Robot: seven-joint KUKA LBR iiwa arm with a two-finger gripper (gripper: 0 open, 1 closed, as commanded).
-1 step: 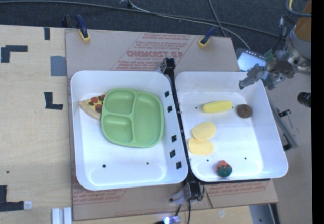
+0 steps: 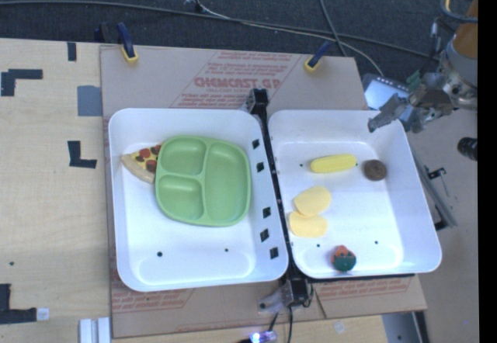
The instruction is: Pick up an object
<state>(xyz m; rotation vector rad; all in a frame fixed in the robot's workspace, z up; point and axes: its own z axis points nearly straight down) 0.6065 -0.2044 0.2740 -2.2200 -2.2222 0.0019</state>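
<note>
Nearest the camera, in the right bin (image 2: 419,256), a small red-and-green ball (image 2: 343,258) is seen, then two yellow chips (image 2: 311,212), a yellow corn cob (image 2: 333,164) and a brown disc (image 2: 375,170). Beyond its far right corner the gripper (image 2: 396,114) is poised; whether its jaws are apart cannot be told.

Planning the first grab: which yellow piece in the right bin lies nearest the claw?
The long yellow corn-like piece, uppermost; the two flat yellow pieces lie lower.

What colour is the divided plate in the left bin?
Light green, plain, seen clearly in the camera view: the plate sits in the left bin.
</note>
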